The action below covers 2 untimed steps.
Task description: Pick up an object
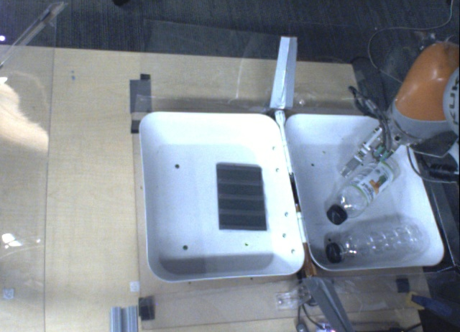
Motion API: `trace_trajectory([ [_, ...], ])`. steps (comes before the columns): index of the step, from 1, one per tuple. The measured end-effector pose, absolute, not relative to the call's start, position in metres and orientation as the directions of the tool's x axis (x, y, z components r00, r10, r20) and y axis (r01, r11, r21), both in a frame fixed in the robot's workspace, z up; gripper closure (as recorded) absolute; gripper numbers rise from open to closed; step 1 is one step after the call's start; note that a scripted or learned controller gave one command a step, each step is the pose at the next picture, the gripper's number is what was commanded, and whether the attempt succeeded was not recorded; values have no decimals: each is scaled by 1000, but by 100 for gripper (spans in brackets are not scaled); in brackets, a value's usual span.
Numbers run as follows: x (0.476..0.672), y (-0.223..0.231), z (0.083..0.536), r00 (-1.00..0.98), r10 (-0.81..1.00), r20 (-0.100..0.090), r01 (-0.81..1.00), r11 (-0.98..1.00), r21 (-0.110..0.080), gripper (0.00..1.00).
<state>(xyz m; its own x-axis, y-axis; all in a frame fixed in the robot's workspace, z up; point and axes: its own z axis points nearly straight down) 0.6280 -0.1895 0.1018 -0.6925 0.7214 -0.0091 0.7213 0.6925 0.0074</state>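
Clear bottle [361, 188] just below gripper [372, 149].

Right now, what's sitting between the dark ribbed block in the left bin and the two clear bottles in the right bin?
In the camera view, between the dark ribbed block and the clear bottles lie white bin floor and the two bins' adjoining rims.

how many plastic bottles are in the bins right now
2, both lying in the right bin. The upper bottle lies at a slant just below the claw. The lower bottle lies along the bin's near wall. None seems hidden.
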Motion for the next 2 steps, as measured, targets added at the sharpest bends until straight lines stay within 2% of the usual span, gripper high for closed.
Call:
trace_trajectory([
  [1, 552, -122, 90, -749, 663, -8, 663, 749, 9, 0],
  [2, 590, -119, 89, -512, 859, -7, 859, 512, 9, 0],
])
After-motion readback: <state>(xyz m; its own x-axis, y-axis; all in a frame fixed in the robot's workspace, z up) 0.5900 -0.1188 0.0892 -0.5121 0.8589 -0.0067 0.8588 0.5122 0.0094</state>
